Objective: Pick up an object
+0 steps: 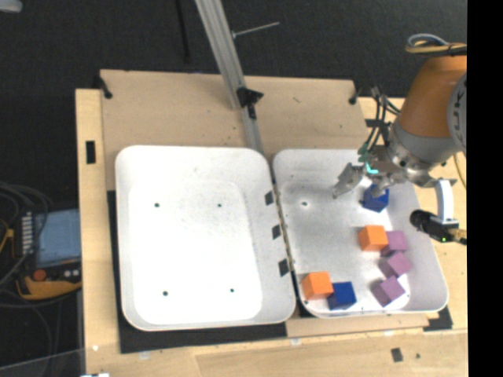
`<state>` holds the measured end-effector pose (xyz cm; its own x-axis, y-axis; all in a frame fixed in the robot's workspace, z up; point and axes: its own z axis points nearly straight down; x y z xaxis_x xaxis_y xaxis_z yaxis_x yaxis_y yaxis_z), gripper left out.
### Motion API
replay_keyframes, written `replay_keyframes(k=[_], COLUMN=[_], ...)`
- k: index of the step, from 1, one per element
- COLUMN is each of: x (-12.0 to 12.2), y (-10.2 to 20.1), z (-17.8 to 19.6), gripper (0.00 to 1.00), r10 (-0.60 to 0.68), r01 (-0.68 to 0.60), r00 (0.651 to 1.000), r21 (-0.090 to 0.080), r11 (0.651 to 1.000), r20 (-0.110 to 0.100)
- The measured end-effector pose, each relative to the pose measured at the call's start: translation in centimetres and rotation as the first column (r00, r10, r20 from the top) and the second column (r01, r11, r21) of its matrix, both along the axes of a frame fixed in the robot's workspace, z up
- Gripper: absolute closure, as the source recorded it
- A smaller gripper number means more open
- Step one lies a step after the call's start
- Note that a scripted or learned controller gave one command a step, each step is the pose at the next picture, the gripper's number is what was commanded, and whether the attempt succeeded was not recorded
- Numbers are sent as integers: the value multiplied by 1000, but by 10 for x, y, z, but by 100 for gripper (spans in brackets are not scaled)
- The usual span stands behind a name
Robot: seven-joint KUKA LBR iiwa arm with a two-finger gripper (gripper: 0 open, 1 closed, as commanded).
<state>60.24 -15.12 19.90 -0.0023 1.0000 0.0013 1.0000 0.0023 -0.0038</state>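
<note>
One blue block sits between your gripper's spread fingers near the right bin's far edge, apparently held.

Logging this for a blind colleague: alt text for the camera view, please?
The arm's hand hangs over the right bin, beside a blue block. Nearer the front lie two orange blocks, three purple blocks and another blue one.
</note>
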Motion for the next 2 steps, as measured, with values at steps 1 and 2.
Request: replay_keyframes(k=[1, 2], x=[1, -5], y=[0, -11], z=[3, -50], gripper=[0, 0], r10=[0, -4], r01=[0, 4], r00=[1000, 1000], r21=[0, -3], r11=[1000, 1000], r20=[5, -1])
